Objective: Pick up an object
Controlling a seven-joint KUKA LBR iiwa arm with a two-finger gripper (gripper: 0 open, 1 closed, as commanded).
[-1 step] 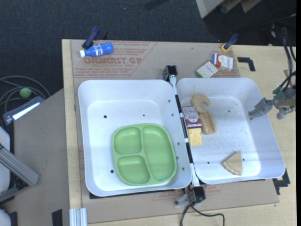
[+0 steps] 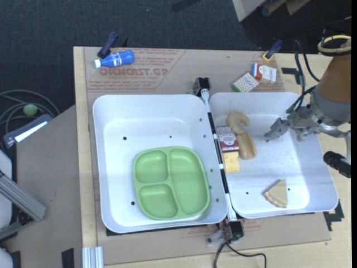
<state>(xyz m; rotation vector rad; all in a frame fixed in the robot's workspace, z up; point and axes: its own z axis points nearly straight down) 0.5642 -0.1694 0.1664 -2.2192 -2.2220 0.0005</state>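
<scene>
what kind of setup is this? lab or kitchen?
Likely a robot lab bench, not a kitchen: two white bins, left and right, sit clamped on a cardboard-topped bench. The arm's gripper hangs over toy food such as a sandwich wedge.

On the desk (image 2: pixel 139 71), two bins sit side by side. The left bin (image 2: pixel 111 116) holds a divided plate (image 2: pixel 170 182) toward the frame's bottom. In the right bin (image 2: pixel 312 194), a carton (image 2: pixel 227 139) lies along the left wall, a wedge (image 2: pixel 276 193) at lower right. A bottle (image 2: pixel 114 59) lies at upper left.
</scene>
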